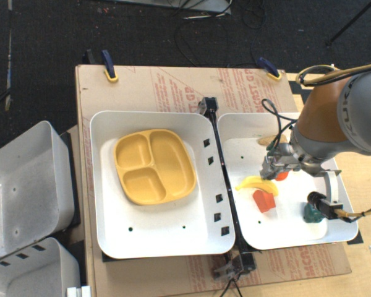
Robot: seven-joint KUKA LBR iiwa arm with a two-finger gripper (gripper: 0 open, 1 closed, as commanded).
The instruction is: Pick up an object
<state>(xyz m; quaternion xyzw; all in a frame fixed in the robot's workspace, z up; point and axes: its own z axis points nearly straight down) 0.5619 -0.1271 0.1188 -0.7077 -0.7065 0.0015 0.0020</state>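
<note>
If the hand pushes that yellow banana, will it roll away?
Probably not. The banana is curved and lies flat on the right bin, so it would likely slide or spin. It looks small, probably light, and could bump the orange block beside it.

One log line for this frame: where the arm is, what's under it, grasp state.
end effector: low in right bin | just above banana, red block beside | grasp: cannot tell | left bin: yellow tray

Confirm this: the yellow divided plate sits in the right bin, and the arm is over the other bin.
Wrong bin. The camera view shows the yellow divided plate in the left bin; the arm is over the other bin, the right one.
</note>
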